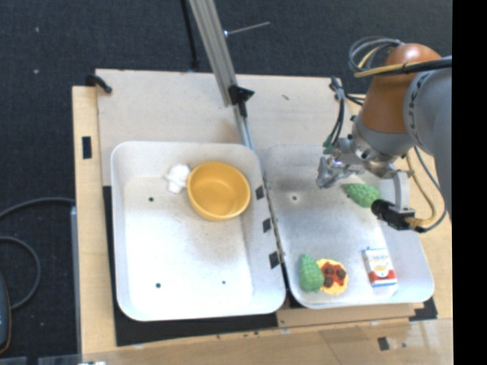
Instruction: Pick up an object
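two shallow white bins side by side on the counter [152, 105], the left bin [129, 280] and the right bin [411, 280] meeting near the counter's middle.

in the left bin, toward its far edge: a yellow bowl [218, 190], upright, open side up, with a small white crumpled lump [177, 177] touching or just beside its left rim.

in the right bin: a green bumpy toy [361, 195] near the far right part, just beside the claw. along the near edge, a second green knobbly piece [308, 273], touching a yellow round item with dark red spots [332, 275], and, a little apart to the right near the near right corner, a small white carton with red and blue print [379, 268], lying flat.

grey arm with orange band [399, 90] reaching in from the right over the right bin's far right part. claw [329, 175] low over the bin's far middle, pointing down and left, just left of the green bumpy toy. nothing seen between the fingers; whether spread or closed, cannot tell at this size and angle. black part with cable [392, 214] hanging from the wrist, just right of the green toy.

slanted metal rail [213, 40] rising from the far edge of the counter between the bins.
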You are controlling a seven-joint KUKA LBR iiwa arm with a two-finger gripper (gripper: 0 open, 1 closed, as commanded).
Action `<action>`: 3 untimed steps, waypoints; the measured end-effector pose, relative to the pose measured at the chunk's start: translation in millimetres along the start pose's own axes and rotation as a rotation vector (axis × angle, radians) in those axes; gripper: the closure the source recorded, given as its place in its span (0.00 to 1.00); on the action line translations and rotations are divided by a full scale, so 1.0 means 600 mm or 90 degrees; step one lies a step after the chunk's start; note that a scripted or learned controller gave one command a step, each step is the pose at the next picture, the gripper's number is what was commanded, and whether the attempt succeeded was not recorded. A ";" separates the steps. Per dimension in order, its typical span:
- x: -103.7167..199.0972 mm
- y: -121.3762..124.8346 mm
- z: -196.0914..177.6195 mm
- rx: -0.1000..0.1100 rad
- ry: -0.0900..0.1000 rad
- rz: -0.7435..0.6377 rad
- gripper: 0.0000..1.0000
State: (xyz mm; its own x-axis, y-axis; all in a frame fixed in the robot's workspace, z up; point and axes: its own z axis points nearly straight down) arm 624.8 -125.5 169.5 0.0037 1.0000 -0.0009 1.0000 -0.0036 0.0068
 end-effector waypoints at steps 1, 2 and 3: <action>-0.006 -0.003 -0.075 0.000 0.000 -0.001 1.00; -0.006 -0.001 -0.112 0.002 0.001 -0.004 1.00; 0.077 -0.011 -0.132 0.003 0.002 -0.007 1.00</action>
State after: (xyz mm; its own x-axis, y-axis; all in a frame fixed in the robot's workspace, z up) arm 618.0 -79.4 248.5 -0.0079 1.0000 0.0025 1.0000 0.0079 0.0018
